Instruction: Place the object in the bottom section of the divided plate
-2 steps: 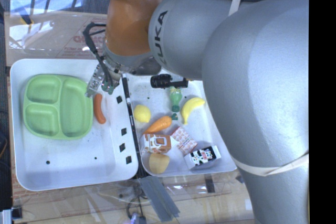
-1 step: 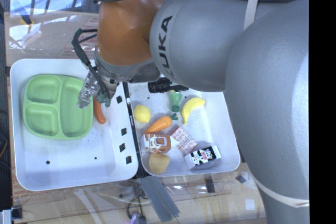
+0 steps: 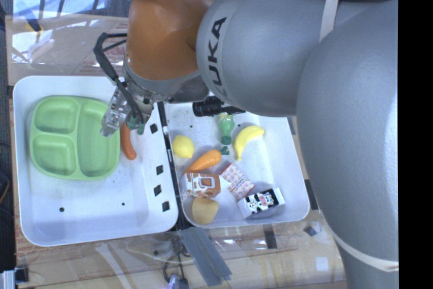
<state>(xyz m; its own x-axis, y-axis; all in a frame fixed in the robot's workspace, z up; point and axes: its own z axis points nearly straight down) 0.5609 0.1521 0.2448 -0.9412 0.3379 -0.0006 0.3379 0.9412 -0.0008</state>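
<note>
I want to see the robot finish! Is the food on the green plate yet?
Not yet. The green divided plate has nothing in its sections. The gripper is over the left bin, at the plate's right edge, with an orange carrot-like piece just below it; whether it grips that piece is unclear. What's left: setting the piece in the plate's bottom section. Other toy foods wait in the right bin.

Light is bright and even, falling from above. The two white bins (image 3: 81, 227) look clean and slightly washed out, with only soft, faint shadows under the arm (image 3: 270, 44). Clear plastic on the tabletop (image 3: 47, 30) throws bluish glare at upper left (a window-like patch of reflection). The arm's grey shell carries a broad soft sheen. Sharpness is moderate: small items are grainy, package print unreadable, and the hand (image 3: 118, 115) is slightly blurred.
</note>
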